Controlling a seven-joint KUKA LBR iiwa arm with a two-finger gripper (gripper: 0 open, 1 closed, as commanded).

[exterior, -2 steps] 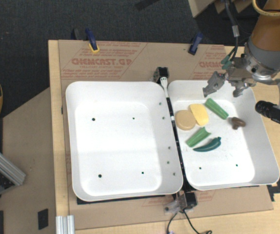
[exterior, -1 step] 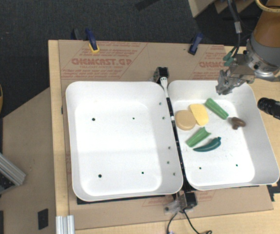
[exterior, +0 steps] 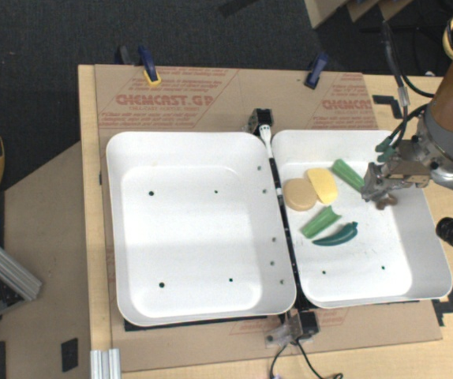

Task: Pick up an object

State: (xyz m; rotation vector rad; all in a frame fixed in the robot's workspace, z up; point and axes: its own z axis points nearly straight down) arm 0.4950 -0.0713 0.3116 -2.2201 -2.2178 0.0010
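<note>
Seen from above at a slant, a brown cardboard-covered bench (exterior: 211, 93) carries two shallow white bins side by side. Nearest the viewer, at about 6 o'clock, a small black clip with trailing cable (exterior: 301, 326) sits at the front edge where the bins meet.

The left bin (exterior: 132, 235) fills the 9 o'clock side; small dark dots mark its floor. The right bin (exterior: 416, 267) lies toward 3 o'clock and holds every loose object.

Closest in that bin is a dark teal curved pod (exterior: 335, 235), with a light green pod (exterior: 320, 222) just beside it at its 11 o'clock. Farther back, a tan round disc (exterior: 297, 194) touches a yellow rounded block (exterior: 323, 185) at the disc's 2 o'clock. A green stick (exterior: 347, 174) lies slanted just beyond the block.

At 3 o'clock the grey arm reaches in, its gripper (exterior: 379, 196) low over the bin floor, just right of the green stick. Whether its fingers are spread or closed cannot be told from here; nothing is visibly between them.

Farthest back, at 12 o'clock, a blue and yellow clamp (exterior: 148, 67) and a blue clamp (exterior: 316, 69) grip the board's rear edge.
</note>
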